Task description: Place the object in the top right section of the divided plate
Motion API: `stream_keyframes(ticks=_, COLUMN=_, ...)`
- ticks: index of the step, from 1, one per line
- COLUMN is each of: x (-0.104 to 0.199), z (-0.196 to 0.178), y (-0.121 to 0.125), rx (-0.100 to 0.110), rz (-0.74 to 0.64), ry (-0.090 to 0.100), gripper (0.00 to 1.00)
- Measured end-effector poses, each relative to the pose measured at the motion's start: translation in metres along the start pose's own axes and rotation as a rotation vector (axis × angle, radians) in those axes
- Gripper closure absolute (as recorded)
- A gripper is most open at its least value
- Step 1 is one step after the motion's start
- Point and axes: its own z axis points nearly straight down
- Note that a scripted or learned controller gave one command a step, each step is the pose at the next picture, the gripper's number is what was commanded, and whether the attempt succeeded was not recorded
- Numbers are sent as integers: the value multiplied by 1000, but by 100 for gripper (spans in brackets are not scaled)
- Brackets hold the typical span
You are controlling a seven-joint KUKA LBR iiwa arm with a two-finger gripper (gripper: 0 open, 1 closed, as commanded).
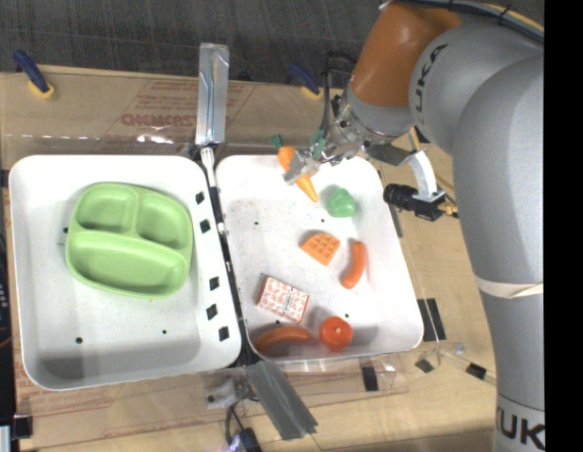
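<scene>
Camera view: arm (442, 73) hides jaws above half-covered carrot (300, 172).

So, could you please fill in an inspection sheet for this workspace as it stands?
Surface: two white bins side by side, left bin, right bin, on a cardboard-covered bench.
Job's things: green divided plate in left bin, nothing on it; carrot at right bin's far edge.
Clutter: green piece, waffle, sausage, printed box, tomato, brown piece.
Grippers: tool at the carrot; grip unclear.
Cables: nothing seen.
Surroundings: blue clamps on the bench's far edge.
</scene>
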Motion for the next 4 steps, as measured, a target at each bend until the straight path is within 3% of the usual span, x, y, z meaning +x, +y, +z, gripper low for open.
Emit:
stream_keyframes(ticks=1, x=59, z=-67, y=23, rx=-1, rz=-163, ry=-1, gripper=100)
stream_keyframes(ticks=2, x=142, z=-56, y=-71, rx=1, rz=-388, ry=1, gripper=100)
stream_keyframes(ticks=3, x=140, z=-66, y=-71, rx=2, rz=-390, ry=0, gripper=100)
stream_keyframes(ticks=4, x=167, z=-26, y=4, rx=0, rz=-813, ry=0, gripper=100)
